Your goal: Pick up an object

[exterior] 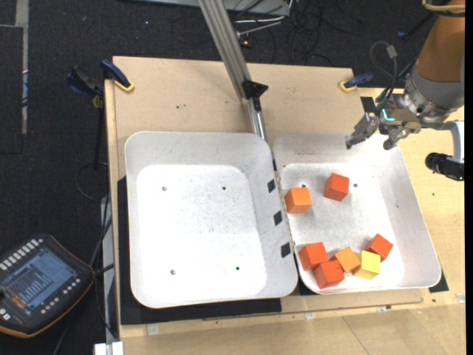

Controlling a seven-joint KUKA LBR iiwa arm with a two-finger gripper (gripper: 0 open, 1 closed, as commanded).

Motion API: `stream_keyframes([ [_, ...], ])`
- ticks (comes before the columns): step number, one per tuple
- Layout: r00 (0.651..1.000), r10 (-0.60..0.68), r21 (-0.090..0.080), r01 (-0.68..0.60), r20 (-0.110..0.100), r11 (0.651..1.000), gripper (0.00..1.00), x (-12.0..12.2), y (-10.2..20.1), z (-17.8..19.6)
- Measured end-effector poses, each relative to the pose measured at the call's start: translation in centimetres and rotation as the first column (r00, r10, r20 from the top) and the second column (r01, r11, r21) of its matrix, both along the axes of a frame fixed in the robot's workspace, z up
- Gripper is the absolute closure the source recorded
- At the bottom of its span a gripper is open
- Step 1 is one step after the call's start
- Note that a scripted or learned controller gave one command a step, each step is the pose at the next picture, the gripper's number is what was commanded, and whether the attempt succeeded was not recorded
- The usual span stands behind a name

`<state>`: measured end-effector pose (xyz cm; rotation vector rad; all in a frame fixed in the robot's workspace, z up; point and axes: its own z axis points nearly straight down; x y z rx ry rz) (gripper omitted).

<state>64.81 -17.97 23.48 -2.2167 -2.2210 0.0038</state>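
Plywood bench [192,95], dark floor [52,72]

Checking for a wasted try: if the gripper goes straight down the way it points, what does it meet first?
Probably bare floor of the right bin near its far edge. The gripper hangs there, fingers spread, with no block beneath; the nearest, a red block, lies nearer the camera. Depth is uncertain.
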Motion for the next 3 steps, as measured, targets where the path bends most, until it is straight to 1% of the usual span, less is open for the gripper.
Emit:
stream_keyframes([
  [1,1.0,0.001,-0.001,-0.001,0.002,1.0,0.0,0.0,0.0,0.2],
  [3,1.0,-0.002,0.0,0.002,-0.002,1.0,0.0,-0.3,0.2,-12.7],
])
